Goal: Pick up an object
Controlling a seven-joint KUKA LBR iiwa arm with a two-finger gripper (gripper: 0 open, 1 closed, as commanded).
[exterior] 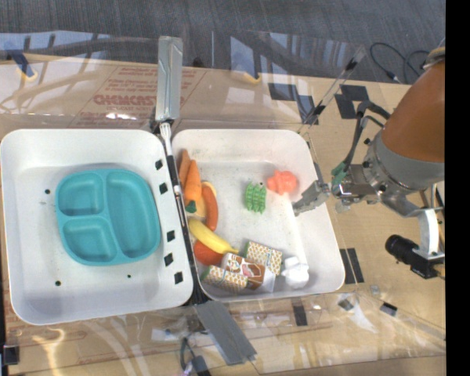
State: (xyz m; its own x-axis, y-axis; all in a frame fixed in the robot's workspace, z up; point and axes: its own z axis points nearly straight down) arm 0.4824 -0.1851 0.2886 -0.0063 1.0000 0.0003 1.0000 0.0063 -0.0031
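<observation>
Two shallow white bins side by side on the bench, seen from above at a slant.

Left bin [23,288]: one teal divided plate [106,214] lying flat near the middle, three compartments, nothing seen inside them.

Right bin [235,159]: several small things, mostly along the left wall and the near edge.
- Against the left wall, a carrot [192,185], lying lengthwise, with an orange curved piece [211,206] just beside it.
- Below these, a yellow banana [207,233], resting partly over a round orange-red fruit [205,251].
- At the near edge, a brown and white carton [236,273], touching a patterned small box [264,255].
- In the near right corner, a white lumpy thing [296,272]; too small to name.
- Near the middle, a green studded toy [255,197], standing free.
- Just to its right, a salmon-pink round toy [282,182], apart from the green one.

From the right, the grey arm [403,175] with its orange band [427,116], hanging over the bench outside the bin. Gripper [309,202] at the right wall of the right bin, tilted down toward the bin floor, close to the salmon-pink toy but not touching it. Open or closed: cannot tell from this angle. Nothing seen held in it.
</observation>
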